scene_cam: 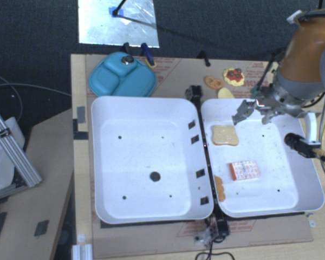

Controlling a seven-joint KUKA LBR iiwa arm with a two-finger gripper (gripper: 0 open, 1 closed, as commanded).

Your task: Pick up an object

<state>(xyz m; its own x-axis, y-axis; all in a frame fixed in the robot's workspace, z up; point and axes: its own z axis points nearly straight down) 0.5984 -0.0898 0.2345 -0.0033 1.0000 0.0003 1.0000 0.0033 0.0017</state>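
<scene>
While my claw (pixel 256 111) hangs open over the far part of the right bin (pixel 292 196), nothing sits between its fingers. The toast (pixel 225 135) lies just beside it, a little nearer the camera and toward the divider. The red-and-white box (pixel 244 170) rests farther down the same bin (well apart from me). A small dark disc (pixel 155 176) lies in the left bin (pixel 114 145).
</scene>
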